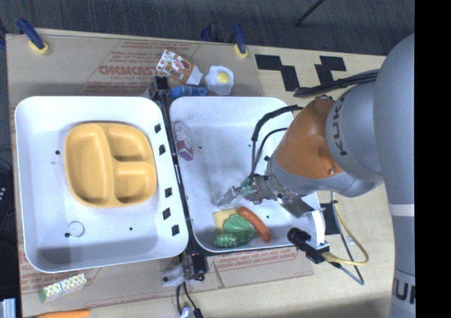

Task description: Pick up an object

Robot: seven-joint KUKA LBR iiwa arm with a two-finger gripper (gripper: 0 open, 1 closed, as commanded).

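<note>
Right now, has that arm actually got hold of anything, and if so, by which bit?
It cannot be told. The tool sits low in the right bin, just above the toy carrot, but nothing shows clearly between its fingers.

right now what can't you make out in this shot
- Gripper: in the camera view the orange wrist covers most of it, so open or shut can't be told.
- Toy food in the right bin: too small and bunched to name each piece or see if any is touched.
- Packet below the left bin: print too small to read.
- Orange thing: cut off by the bottom edge.
</note>
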